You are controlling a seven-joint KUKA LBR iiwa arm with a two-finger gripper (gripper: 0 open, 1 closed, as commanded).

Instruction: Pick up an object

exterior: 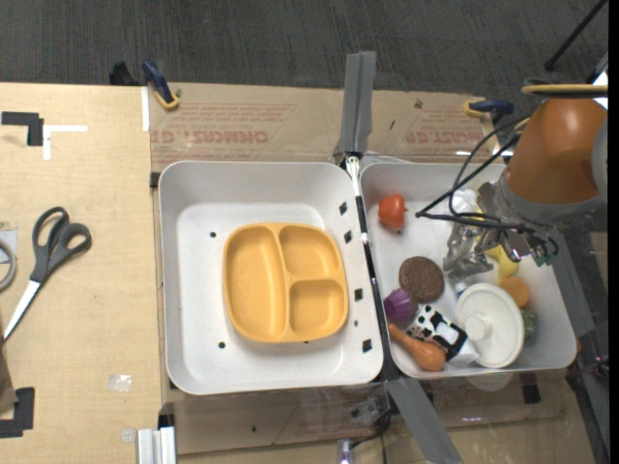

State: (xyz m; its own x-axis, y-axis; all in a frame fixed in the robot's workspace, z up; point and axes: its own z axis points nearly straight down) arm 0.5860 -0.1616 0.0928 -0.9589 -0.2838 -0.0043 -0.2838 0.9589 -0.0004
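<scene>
Floor (242, 17): dark grey carpet with a fine diagonal weave, across the top of the view.

Tabletop (77, 356): pale wood-grain board on the left half, evenly lit, no hard shadows. Black corner brackets (24, 124) sit at its left edge, upper and lower, with a strip of white tape beside the upper one.

Cardboard sheet (251, 129): brown, flattened, printed lettering upside down, spread under the bin area. Blue clamps (160, 83) pin it at its upper left and upper right.

Scissors (44, 259): black handles, blades closed, lying on the wood at left, tips toward the lower edge.

Grey upright bar (358, 104) stands at centre top.
</scene>
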